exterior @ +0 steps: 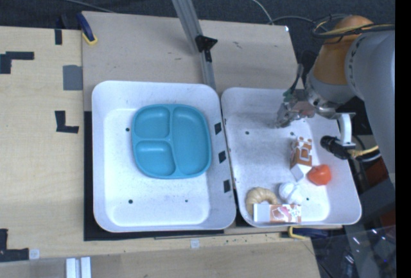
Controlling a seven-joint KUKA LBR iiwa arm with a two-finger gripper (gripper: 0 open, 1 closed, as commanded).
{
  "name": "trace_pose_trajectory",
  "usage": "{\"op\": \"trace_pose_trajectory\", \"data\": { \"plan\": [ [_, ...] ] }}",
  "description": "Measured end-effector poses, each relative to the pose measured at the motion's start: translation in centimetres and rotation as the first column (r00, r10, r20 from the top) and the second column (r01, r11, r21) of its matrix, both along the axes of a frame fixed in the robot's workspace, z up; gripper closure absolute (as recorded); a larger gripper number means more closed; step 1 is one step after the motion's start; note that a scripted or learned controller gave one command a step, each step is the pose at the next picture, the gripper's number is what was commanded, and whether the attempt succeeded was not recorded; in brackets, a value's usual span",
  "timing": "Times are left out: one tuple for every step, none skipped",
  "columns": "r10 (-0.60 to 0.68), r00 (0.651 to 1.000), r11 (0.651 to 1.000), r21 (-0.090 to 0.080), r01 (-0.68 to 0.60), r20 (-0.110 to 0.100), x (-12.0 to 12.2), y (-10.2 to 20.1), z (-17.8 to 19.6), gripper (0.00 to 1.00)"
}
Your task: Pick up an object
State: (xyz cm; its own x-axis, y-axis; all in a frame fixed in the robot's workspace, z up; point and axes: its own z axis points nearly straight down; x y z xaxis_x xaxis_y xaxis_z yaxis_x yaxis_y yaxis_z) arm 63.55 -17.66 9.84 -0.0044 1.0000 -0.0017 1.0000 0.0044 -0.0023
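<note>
Two shallow white bins sit side by side on the wooden counter (160, 52). Lying in the left bin (103, 142) is a blue divided plate (172, 140). Clustered toward the near corner of the right bin (257, 142) are a small brown carton (301, 152), an orange-red round piece (319, 174), a white lump (287, 192), a tan croissant-shaped thing (259, 195) and a flat printed packet (277, 212). Over the bin's far right part hangs the gripper (286, 115), tips near the floor, nothing visibly between them; how wide it stands, I cannot tell.
</note>
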Motion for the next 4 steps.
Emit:
{"op": "trace_pose_trajectory", "data": {
  "plan": [
    [-0.002,1.0,1.0,0.0,0.002,0.007,0.0,-0.8,5.9,1.0],
    [-0.003,1.0,1.0,0.0,0.003,0.008,-0.2,-0.6,12.2,1.0],
    [-0.003,1.0,1.0,0.0,0.003,0.007,-0.1,-0.6,17.1,1.0],
    [0.001,1.0,1.0,0.003,-0.001,0.0,-0.5,5.2,15.4,1.0]
  ]
}}
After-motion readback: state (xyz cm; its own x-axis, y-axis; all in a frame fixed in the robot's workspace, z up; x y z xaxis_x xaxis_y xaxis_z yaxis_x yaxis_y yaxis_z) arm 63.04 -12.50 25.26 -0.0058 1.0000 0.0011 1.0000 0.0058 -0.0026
